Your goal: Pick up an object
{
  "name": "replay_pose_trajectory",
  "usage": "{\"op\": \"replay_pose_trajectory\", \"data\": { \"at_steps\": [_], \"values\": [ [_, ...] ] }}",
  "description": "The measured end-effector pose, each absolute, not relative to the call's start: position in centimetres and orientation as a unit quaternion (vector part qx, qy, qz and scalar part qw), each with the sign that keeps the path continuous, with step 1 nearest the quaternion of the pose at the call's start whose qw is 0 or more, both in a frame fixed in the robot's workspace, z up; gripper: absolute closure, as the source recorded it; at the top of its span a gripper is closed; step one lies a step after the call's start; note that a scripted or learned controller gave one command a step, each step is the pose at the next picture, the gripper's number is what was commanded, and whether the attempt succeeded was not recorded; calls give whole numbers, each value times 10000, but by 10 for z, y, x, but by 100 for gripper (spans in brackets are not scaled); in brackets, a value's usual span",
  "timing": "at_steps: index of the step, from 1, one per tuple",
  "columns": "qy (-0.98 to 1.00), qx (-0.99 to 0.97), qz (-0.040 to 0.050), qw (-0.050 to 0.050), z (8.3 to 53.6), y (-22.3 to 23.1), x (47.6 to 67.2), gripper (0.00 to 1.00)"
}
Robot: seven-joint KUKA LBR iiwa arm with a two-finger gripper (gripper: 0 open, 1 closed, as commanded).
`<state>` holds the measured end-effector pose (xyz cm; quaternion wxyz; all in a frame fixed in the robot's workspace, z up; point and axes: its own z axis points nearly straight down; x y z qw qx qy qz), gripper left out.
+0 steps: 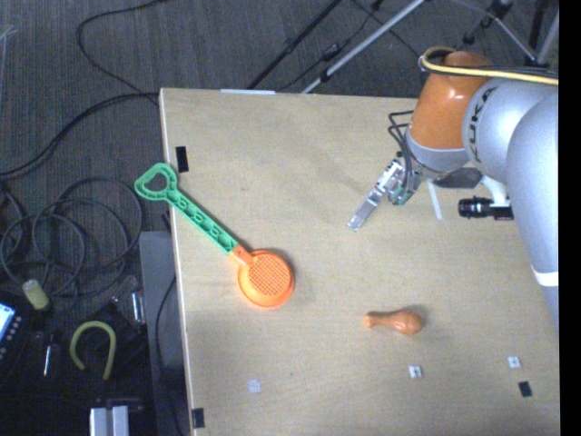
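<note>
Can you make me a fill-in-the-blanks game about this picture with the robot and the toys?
1. The sieve toy has an orange head and a ____ handle.
2. The small orange drumstick-shaped toy lies to the ____ of the sieve's head in the picture.
3. The gripper hangs over bare ____.

Missing words: green; right; board
</note>
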<state>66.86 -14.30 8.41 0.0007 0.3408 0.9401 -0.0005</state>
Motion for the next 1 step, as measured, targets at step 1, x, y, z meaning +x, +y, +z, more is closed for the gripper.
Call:
{"op": "replay_pose_trajectory", "data": {
  "at_steps": [1],
  "values": [
    [9456,3254,-10,20,98,-187,657,0]
  ]
}}
